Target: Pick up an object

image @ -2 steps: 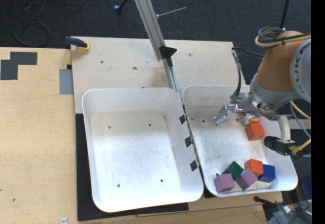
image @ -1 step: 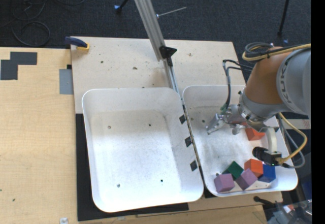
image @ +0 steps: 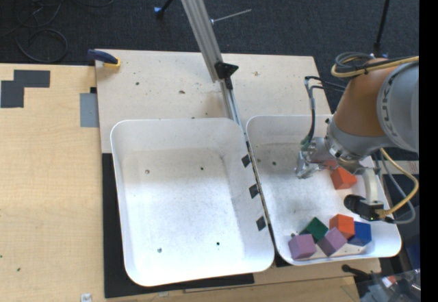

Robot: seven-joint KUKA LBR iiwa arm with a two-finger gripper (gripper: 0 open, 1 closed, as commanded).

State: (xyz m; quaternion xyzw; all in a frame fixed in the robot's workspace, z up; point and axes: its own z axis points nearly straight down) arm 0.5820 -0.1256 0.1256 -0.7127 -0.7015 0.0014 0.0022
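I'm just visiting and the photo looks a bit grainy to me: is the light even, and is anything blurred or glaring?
Camera view: soft, even light, with faint shadows beside the blocks; the white bins look bright but not washed out; the whole frame is slightly soft and grainy, and the gripper is too small and indistinct to read in detail.

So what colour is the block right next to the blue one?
Orange, touching the blue block, seen in the camera view.

Grey arm [image: 400, 105] enters from right, orange band above wrist; hand [image: 306, 165] angled down-left, low.
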